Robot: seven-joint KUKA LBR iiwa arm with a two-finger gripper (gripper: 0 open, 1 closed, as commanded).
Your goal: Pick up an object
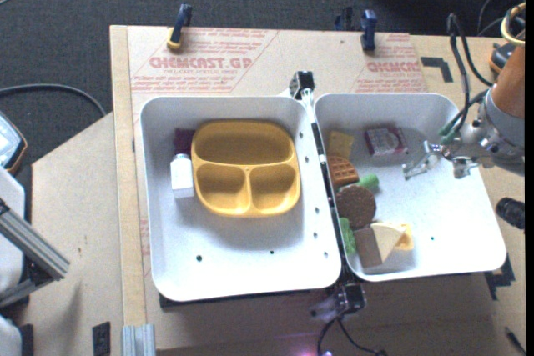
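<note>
Arm over the right bin's far right side, toy food piled along its left wall.

The gripper (421,162) hangs above bare floor in the right bin (467,250), toward its right edge; whether it is open or closed I cannot tell, and nothing shows in it. The nearest item, a small pink-and-white packet (384,140), lies just left of it toward the far edge. Further left sit a waffle (342,172), a green piece (368,180) and a brown round cookie (356,205); a cheese wedge (389,240) lies near the front edge. The left bin (167,263) holds a yellow divided tray (245,167), with a small white bottle (182,176) touching its left side.
</note>
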